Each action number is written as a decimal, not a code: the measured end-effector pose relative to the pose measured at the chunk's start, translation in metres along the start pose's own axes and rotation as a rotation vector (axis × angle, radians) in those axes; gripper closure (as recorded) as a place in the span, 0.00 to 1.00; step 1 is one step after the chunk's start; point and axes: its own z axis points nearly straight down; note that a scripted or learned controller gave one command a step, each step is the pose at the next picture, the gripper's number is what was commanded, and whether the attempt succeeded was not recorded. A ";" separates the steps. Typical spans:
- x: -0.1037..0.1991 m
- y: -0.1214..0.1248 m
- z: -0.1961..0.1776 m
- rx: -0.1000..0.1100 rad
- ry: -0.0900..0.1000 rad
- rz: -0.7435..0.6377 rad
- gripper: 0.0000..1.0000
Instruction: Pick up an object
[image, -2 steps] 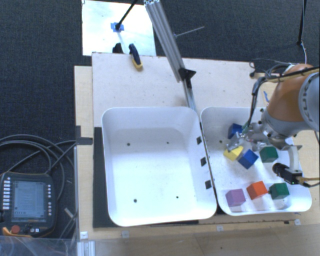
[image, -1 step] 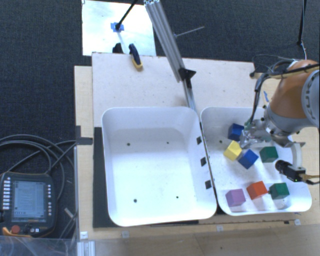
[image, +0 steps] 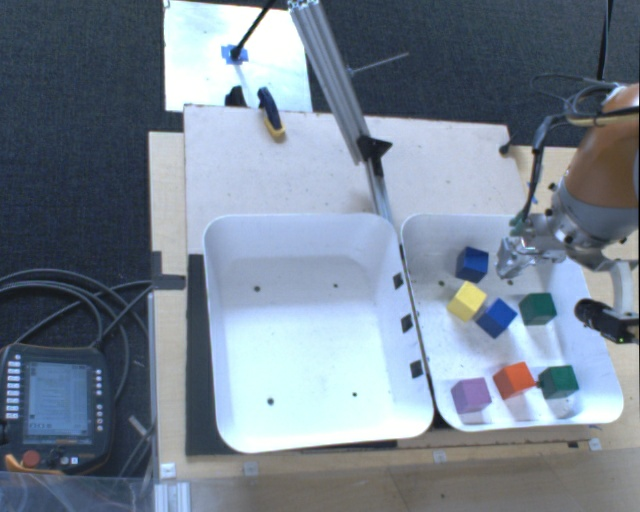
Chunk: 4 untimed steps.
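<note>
Nearest the camera, at lower left, a teach pendant (image: 55, 405) with black cables (image: 70, 300) lies off the counter (image: 330, 165).

On the counter, two shallow white bins sit side by side, rims touching. The left bin (image: 225, 300) is bare white inside apart from small dark specks. The right bin (image: 600, 405) contains seven cubes.

Front row of the right bin: a purple cube (image: 471, 395), an orange cube (image: 514, 380) just beside it, and a dark green cube (image: 558, 381) nearest the right rim.

Middle: a yellow cube (image: 466, 301) touching a blue cube (image: 496, 318); a second green cube (image: 538, 308) lies near them to the right.

Further back: a second blue cube (image: 472, 264), standing apart from the rest.

The jaws (image: 512, 258) hang over the rear of the right bin, just right of that far blue cube and not touching it. Nothing is seen between them; how wide they stand cannot be told. The grey and orange arm (image: 600, 170) enters from the right.

Beyond the bins, a slanted metal pole (image: 335, 80) and a blue-and-yellow clamp (image: 270, 110) stand at the counter's far edge.
</note>
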 end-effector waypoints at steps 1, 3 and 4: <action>-0.001 0.002 -0.041 0.002 0.001 0.000 1.00; 0.109 0.018 -0.028 0.006 0.004 -0.007 1.00; 0.161 0.020 -0.020 0.008 0.005 -0.007 1.00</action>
